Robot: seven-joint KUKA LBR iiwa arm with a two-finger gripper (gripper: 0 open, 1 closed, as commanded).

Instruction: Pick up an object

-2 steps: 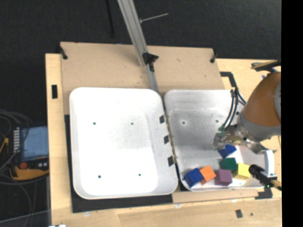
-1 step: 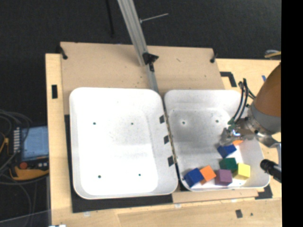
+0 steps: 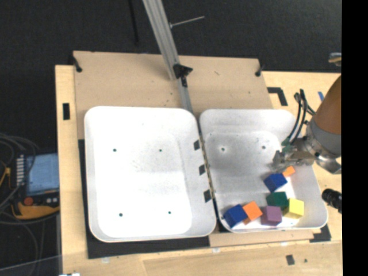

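Blocks, small, rigid and likely light, cluster at the right bin's (image 3: 230, 125) front corner; blue block (image 3: 275, 181) offers flat sides, jaws' state of gripper (image 3: 286, 158) unclear.

Grey arm (image 3: 322, 137), orange band above wrist, black cables alongside; metallic grey tool (image 3: 286, 156).

Even overhead light, white bins (image 3: 144, 171) bright, surroundings dark, slightly soft focus.
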